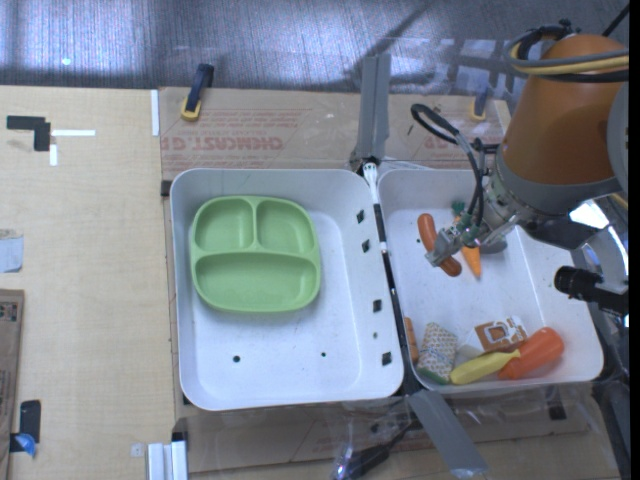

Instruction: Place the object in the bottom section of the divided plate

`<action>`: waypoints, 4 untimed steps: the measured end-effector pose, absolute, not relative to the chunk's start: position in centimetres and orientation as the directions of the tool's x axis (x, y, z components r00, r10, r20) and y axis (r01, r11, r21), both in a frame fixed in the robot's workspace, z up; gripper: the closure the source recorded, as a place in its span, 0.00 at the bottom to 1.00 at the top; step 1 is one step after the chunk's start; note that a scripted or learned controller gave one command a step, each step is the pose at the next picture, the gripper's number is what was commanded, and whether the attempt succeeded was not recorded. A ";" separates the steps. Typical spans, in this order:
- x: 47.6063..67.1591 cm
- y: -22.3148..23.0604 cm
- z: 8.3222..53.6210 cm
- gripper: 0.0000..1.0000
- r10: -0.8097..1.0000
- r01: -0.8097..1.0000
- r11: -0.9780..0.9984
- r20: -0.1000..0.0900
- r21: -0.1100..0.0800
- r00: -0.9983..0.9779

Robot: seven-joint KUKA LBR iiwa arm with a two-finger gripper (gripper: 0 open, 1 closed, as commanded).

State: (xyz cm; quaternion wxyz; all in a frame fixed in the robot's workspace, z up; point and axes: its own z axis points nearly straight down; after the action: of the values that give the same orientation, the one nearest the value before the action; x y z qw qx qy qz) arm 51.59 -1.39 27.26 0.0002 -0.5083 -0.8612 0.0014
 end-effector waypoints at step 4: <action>47.7 -15.2 19.3 1.00 0.993 0.993 0.120 -0.002 -0.001 -0.120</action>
State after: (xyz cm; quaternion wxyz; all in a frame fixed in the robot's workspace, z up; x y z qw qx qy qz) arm 47.74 -15.20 19.31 -0.0002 -0.6634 -0.7483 0.0011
